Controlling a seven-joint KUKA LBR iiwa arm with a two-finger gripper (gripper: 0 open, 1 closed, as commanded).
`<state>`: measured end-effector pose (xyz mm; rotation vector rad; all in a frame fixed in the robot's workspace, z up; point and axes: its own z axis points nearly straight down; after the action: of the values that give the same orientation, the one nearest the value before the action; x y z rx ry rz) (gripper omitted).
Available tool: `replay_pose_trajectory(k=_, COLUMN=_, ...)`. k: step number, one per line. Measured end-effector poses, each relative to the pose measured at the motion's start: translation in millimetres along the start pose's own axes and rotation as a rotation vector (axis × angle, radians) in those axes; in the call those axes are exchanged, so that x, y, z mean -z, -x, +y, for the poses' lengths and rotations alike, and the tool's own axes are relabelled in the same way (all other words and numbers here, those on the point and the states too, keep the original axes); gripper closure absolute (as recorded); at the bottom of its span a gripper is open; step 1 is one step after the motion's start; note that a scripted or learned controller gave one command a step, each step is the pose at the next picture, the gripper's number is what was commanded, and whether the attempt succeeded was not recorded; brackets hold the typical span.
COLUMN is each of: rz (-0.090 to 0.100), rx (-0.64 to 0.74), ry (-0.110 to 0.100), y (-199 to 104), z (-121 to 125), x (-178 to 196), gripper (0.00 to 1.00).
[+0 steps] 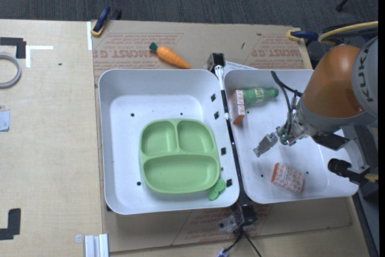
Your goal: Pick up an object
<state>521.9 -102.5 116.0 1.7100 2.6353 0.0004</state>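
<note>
My gripper (266, 145) hangs over the middle of the right bin (337, 189), reaching in from the right under the orange band of the arm (337, 84). Nothing shows in its grasp. An orange and white packet (287, 177) lies on the bin floor just below and right of it. A red and white box (239, 105) leans near the bin's left wall. Beside that box, a green bottle (260, 94) lies on its side at the back.
The left bin (120, 99) holds a green divided plate (179, 156) and a small green object (217, 189) at its lower right corner. A toy carrot (170, 56) lies on the cardboard behind the bins. A blue clamp (101, 20) sits at the cardboard's far left corner.
</note>
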Motion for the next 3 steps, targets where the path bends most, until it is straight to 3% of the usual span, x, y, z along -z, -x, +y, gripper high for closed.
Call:
replay_pose_trajectory(k=1, rz=0.000, rx=-0.102, ry=0.000, y=-16.1, z=-41.1, x=-10.2, gripper=0.00)
replay_pose_trajectory(k=2, rz=-0.001, rx=0.097, ry=0.001, y=30.7, z=55.0, x=-23.5, gripper=0.00)
replay_pose_trajectory(k=3, rz=0.013, rx=0.064, ry=-0.022, y=56.4, z=115.2, x=-27.2, gripper=0.00)
